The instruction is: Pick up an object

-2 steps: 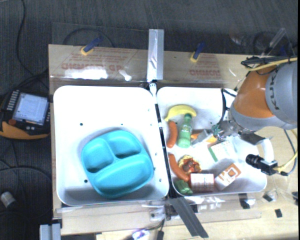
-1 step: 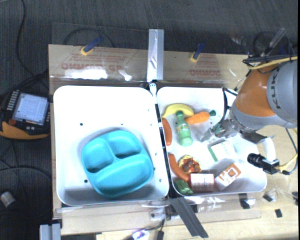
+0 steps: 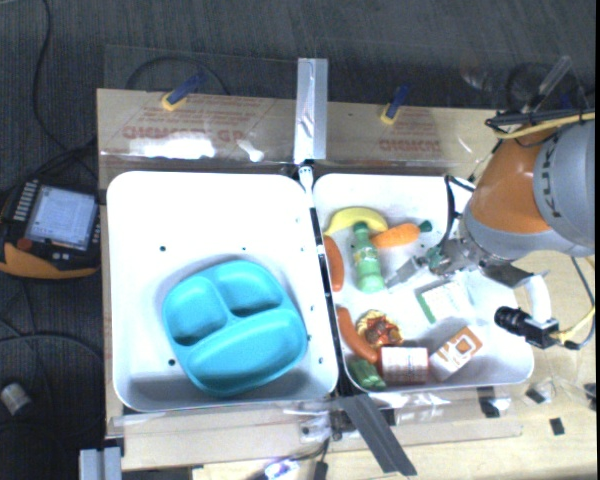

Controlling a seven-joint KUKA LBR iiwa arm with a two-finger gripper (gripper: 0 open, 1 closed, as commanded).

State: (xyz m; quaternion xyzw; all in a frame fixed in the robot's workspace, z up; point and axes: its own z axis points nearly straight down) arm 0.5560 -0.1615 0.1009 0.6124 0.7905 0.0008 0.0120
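Starting nearest, small cartons (image 3: 450,351) at the right bin's (image 3: 515,368) front edge are judged light and stiff, best pinched across flat sides. Farther back, the slick bottle (image 3: 366,258) lies just beside the gripper (image 3: 427,264), whose opening cannot be told; nothing is seen held.

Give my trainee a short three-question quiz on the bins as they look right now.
1. True or false: the blue tray lies in the right bin.
2. Which lies nearest the gripper? A) carrot B) blue tray C) banana
3. Fill in: the green bottle lies just below the ____.

Key
1. False; it lies in the left bin.
2. A
3. banana
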